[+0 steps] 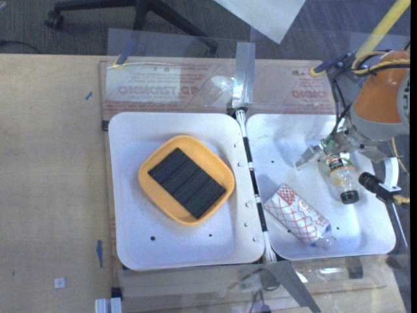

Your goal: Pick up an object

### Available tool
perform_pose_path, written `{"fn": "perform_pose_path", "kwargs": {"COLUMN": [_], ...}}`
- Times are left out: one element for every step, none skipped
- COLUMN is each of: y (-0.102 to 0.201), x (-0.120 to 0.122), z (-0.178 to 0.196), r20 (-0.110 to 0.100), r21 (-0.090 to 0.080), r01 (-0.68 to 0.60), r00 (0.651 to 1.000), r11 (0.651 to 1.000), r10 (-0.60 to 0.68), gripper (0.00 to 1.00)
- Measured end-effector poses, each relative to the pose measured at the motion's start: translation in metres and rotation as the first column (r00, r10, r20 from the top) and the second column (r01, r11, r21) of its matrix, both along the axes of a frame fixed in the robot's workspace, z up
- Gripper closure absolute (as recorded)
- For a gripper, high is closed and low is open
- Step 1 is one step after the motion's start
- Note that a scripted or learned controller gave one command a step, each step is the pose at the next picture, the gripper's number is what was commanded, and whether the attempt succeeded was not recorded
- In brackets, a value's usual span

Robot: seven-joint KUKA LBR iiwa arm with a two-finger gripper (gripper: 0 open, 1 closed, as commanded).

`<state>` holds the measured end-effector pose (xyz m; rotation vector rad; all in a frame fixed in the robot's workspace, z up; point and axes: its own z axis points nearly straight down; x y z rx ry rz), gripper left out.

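Objects lie across both bins: far to my gripper's [324, 150] left, in the left bin [130, 240], an orange tray [156, 194] holding a black pad [187, 182]; below-left of it, a red-patterned carton [298, 214]; just below it, a small bottle [341, 175]. Whether my gripper is closed or parted, I cannot tell.

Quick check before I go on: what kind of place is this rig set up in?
Probably a lab or office workspace, not a home. A wooden bench bears two white bins under a fixed camera, an office chair base stands on grey carpet behind, and cables run along the arm.
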<state>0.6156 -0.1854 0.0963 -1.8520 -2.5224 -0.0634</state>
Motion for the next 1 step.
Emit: {"fn": "perform_pose_path", "kwargs": {"y": [0.0012], "x": [0.0095], "z": [0.0], "r20": [0.0], "r21": [0.001], "r01": [0.025], "r00": [1.0], "r11": [1.0], "r10": [-0.025], "gripper": [0.0]}}
